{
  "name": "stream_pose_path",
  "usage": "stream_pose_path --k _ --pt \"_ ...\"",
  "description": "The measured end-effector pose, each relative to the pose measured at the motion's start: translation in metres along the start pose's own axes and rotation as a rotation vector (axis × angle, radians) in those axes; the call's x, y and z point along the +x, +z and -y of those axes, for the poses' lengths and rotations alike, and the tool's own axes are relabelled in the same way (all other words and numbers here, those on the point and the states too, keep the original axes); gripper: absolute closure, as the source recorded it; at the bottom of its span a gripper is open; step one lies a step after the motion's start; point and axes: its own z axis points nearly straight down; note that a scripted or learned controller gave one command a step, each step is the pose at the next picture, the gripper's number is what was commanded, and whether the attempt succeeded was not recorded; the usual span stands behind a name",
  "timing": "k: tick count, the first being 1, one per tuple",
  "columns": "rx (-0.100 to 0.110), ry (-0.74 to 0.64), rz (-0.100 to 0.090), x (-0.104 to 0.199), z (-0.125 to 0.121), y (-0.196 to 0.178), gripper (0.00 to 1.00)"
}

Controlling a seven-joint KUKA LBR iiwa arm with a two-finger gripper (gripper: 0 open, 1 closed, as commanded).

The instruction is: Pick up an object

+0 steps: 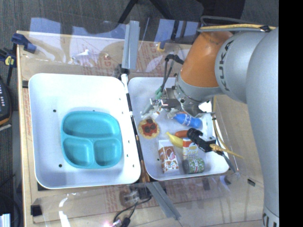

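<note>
Partly legible black lettering, apparently "KUKA", running along the grey arm (pixel 246 56) just beside its orange band (pixel 203 56). Printed labels on the brown carton (pixel 168 158) and the green can (pixel 194 165) too small to read.

The desk (pixel 71 56) is a pale wooden board with faint red print, covered at the back by a clear sheet that throws bluish glare. Two shallow white bins sit directly on it, side by side and touching along their inner edges. The left bin (pixel 42 103) is the larger in view; the right bin (pixel 142 91) lies just beside it. A grey metal bar (pixel 130 44) stands at the back of the desk, above the seam between the bins. Another grey bar (pixel 163 201) lies slantwise on the front edge, beside some black cables (pixel 124 211).
</note>
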Motion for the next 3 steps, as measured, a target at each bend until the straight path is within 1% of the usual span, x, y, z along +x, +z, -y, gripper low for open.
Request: stream_pose_path --k 1,2,3 --pt "-0.003 0.045 0.000 -0.049 0.035 0.114 0.00" --pt "-0.021 -0.266 0.007 -0.044 0.076 0.111 0.00" --pt "-0.026 -0.270 0.009 -0.045 0.074 0.100 1.00"
